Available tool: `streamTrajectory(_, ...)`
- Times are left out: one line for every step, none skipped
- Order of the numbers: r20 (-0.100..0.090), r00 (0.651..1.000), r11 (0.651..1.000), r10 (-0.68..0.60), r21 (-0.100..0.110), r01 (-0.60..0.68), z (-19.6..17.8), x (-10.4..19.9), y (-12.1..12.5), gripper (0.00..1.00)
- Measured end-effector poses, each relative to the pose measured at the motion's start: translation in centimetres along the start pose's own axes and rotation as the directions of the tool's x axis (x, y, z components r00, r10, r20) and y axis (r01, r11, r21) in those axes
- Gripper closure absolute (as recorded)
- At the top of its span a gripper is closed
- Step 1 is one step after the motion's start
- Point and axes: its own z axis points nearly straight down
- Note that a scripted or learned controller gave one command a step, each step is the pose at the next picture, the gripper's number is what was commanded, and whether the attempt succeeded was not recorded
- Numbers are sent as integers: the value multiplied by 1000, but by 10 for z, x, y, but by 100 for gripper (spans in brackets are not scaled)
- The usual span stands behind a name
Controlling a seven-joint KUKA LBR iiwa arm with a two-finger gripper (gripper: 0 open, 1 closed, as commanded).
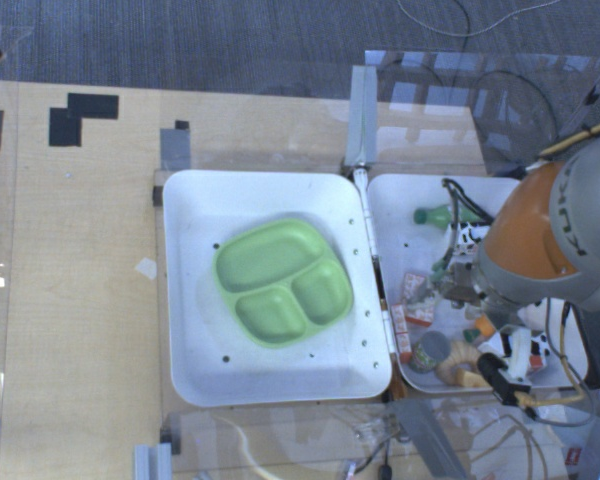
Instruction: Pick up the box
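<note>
Right bin: your arm hangs low over the clutter. Can't tell how the jaws stand; the wrist hides them. The box, red and white, lies near the bin's left wall, just left of the wrist. Shift left and come down square, clear of the grey can nearby.

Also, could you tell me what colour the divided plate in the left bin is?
Light green, the divided plate shows clearly in the camera view.

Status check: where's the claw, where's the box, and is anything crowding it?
Claw low in right bin, grip unclear. Box by bin's left wall, not held. Grey can and green bottle nearby.
</note>
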Motion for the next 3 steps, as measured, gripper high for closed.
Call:
streamTrajectory(2,997,997,-75,33,74,-48,-31,-5,0)
streamTrajectory(9,973,973,230,27,-230,9,1,11,0)
streamTrajectory(17,928,928,372,30,-372,-77,19,1,0)
